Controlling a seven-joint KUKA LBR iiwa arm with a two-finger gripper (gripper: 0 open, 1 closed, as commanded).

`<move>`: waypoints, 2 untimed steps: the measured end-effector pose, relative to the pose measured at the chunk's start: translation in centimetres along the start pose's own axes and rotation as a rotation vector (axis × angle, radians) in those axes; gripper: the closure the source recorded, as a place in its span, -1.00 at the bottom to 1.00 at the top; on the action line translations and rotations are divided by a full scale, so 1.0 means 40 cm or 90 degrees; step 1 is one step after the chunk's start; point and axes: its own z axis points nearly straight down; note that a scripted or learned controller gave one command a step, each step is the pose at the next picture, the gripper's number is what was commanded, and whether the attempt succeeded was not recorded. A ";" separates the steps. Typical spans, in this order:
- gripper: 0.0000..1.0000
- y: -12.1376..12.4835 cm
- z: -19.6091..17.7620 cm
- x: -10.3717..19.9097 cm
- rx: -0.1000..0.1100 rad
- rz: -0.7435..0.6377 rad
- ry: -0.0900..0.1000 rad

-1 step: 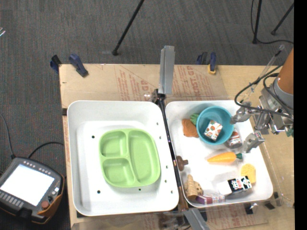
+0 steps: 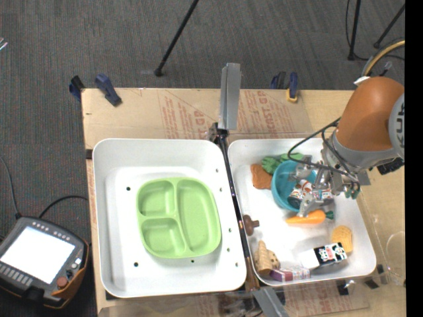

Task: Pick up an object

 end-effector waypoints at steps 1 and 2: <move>-1.00 -0.043 0.094 0.157 -0.002 -0.024 -0.006; -1.00 0.075 0.091 0.160 0.001 -0.026 -0.007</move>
